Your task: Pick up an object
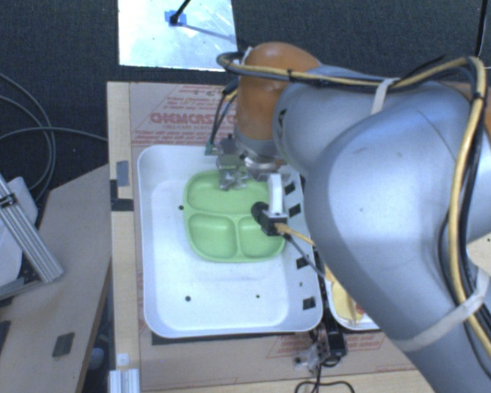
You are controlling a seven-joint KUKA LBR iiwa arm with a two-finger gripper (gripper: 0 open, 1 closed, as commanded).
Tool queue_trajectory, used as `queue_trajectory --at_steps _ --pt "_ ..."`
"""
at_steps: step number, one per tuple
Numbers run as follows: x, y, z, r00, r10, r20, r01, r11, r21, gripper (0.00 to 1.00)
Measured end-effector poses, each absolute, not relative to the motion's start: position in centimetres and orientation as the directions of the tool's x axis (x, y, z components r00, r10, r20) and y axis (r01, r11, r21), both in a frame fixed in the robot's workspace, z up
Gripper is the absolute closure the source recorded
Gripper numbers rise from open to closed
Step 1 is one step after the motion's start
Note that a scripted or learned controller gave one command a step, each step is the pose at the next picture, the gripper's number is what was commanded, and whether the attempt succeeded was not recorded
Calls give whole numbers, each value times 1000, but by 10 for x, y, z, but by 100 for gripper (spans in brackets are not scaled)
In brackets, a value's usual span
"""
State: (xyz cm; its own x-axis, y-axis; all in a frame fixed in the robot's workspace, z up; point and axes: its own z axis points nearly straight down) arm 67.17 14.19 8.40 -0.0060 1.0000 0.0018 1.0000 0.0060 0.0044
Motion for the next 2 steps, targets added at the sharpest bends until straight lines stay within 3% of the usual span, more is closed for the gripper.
queue_trajectory --at_steps 2 --pt "670 118 98 -6 1000 1 1000 6 4 100"
